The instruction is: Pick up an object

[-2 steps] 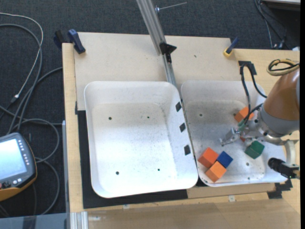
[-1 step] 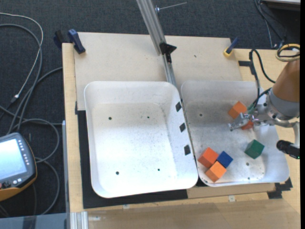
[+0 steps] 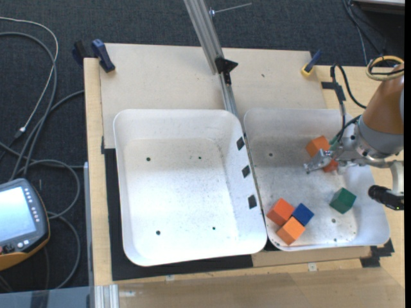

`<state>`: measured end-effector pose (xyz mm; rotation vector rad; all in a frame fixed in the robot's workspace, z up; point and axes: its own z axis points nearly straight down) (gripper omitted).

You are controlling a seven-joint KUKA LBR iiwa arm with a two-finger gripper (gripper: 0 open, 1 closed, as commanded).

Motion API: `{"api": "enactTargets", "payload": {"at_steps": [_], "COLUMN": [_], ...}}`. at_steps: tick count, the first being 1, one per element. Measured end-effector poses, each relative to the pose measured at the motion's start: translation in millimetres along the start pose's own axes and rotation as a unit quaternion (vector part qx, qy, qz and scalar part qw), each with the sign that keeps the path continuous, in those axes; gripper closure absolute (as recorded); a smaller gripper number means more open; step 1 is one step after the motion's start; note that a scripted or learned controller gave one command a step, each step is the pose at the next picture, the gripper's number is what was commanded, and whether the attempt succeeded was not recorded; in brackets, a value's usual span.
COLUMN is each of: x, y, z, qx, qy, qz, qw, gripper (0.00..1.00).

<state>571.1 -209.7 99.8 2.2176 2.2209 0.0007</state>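
1. Two white bins side by side on the bench (image 3: 167,82): left bin (image 3: 128,133), right bin (image 3: 282,124).
2. Arm (image 3: 385,117) in from the right, orange band above the wrist, gripper (image 3: 319,163) low over the upper right part of the right bin.
3. Fingers: can't tell how far open, too small and cluttered at the tips. An orange block (image 3: 317,146) right up against them, another bit of orange just below the tips, but no clear view of anything actually pinched between them.
4. Green block (image 3: 343,200) loose on the bin floor, below and a little right of the gripper, apart from it.
5. Near the front edge of the right bin, a tight cluster: red-orange block (image 3: 280,211), blue block (image 3: 303,214), orange block in front (image 3: 292,229), all touching or nearly so.
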Motion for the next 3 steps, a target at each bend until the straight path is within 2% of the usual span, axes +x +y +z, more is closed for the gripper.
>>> {"api": "enactTargets", "payload": {"at_steps": [1, 2, 3], "x": [1.5, 3.0, 69.2], "y": [81.3, 81.1, 106.1], "z": [-1.7, -12.0, -123.3], "qx": [0.001, 0.001, -0.005], "qy": [-0.001, 0.000, 0.001], "qz": [-0.001, -0.001, -0.003], "qw": [1.0000, 1.0000, 1.0000], "gripper": [0.00, 1.00, 1.00]}}
